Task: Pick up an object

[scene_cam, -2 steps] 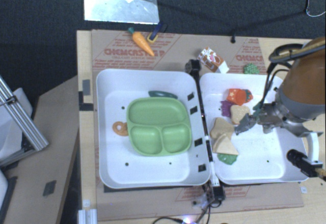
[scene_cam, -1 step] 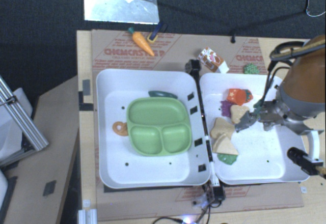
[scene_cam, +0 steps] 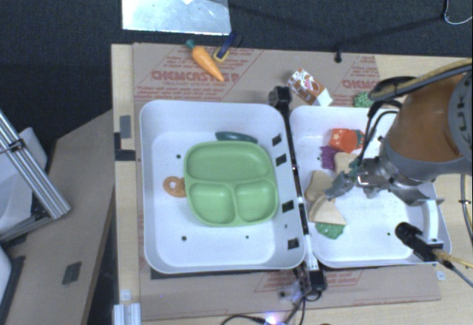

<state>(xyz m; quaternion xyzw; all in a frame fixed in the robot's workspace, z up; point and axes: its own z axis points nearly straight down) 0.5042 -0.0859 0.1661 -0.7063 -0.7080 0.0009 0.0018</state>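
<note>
My two-finger claw (scene_cam: 341,187) hung low over the right white bin (scene_cam: 377,250), near its left wall, and I could not tell whether it was spread or shut, nor whether anything sat in it. The nearest thing to lift was the flat tan wedge-shaped piece (scene_cam: 319,187), lying just to the claw's left and touching or nearly touching its tip; a second tan wedge (scene_cam: 326,212) lay just below it with a small green lump (scene_cam: 332,230) at its lower edge. The upper wedge's long axis ran up and down the bin as I judged it, so the reach was a short one leftward. Above lay one red-orange block (scene_cam: 343,139), one purple piece (scene_cam: 329,157) and one pale cream piece (scene_cam: 344,162). The left white bin (scene_cam: 159,168) held one green three-compartment tray (scene_cam: 228,182) and one small orange ring (scene_cam: 174,186)
</note>
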